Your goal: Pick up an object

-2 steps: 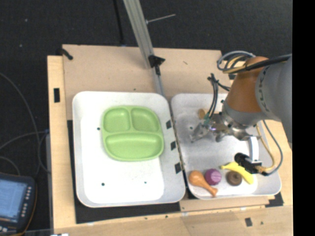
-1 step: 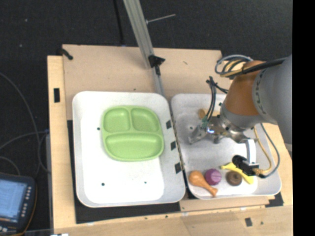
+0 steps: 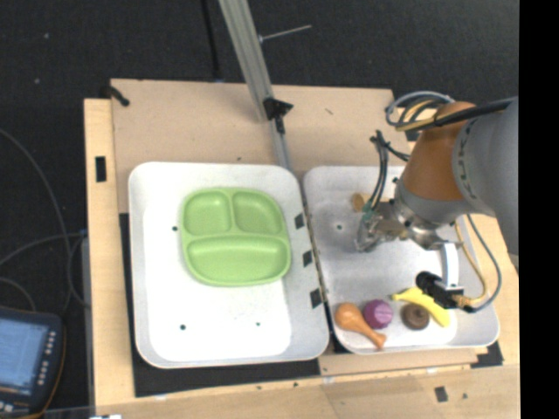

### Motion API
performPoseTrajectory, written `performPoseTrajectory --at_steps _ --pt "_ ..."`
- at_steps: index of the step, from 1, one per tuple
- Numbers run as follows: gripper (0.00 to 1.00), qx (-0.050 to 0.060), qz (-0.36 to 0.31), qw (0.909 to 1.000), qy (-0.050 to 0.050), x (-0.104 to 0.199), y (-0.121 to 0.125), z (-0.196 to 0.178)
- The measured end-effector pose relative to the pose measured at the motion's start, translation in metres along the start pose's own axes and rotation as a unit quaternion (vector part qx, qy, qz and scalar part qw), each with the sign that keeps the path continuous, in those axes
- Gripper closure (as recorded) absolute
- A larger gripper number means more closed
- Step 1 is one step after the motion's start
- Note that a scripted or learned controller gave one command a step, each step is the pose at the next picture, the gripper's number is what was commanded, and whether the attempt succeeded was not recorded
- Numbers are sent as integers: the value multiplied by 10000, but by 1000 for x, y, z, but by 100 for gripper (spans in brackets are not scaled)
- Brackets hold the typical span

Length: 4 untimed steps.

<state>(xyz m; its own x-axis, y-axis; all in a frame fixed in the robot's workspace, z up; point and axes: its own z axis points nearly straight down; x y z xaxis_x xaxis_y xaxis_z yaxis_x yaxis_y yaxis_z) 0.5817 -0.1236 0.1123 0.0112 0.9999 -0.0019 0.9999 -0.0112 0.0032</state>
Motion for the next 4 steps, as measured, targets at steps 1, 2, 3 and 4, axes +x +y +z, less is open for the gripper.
performPoseTrajectory --at_steps 1,2,3,4 --pt "100 -22 -11 10000 -3 -9 6 -61" --pt "100 -19 -22 10000 -3 -15 5 -106" --pt "100 -24 -63 10000 -4 -17 7 -161" --pt "100 2 -88 10000 10 33 30 -158"
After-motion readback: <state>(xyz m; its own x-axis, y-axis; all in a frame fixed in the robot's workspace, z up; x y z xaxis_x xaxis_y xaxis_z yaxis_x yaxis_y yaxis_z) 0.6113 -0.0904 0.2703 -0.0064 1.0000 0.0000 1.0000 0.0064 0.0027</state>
